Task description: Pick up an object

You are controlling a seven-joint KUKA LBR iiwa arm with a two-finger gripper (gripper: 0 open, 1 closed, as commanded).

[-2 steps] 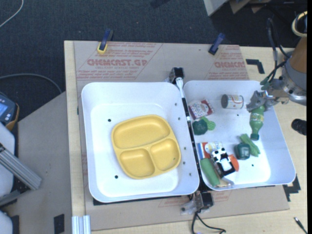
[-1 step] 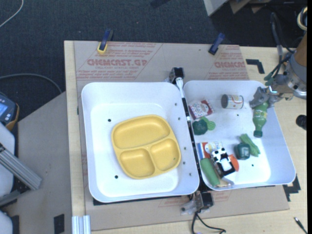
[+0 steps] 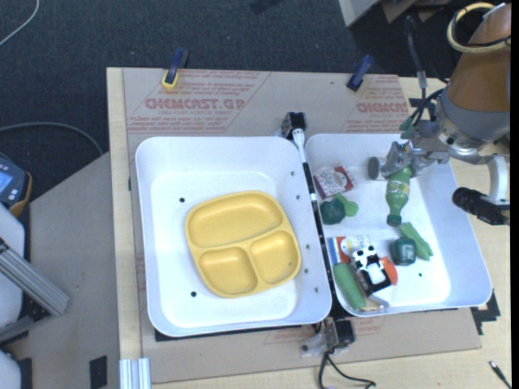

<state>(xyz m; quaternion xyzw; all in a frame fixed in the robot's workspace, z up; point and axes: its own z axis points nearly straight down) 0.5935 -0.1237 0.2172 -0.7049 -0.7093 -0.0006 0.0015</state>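
Dark carpet surrounds the tabletop, where two white bins sit side by side. Over the right bin, the gripper hangs at the top of a green bottle, which stands in the upper middle of that bin; from this angle I cannot tell how the gripper is set. Below the bottle lie a green block and a dark teal piece, with a black-and-white toy and a green cylinder near the front left corner. A red packet and green lump sit along the left wall. The left bin carries a yellow divided plate.
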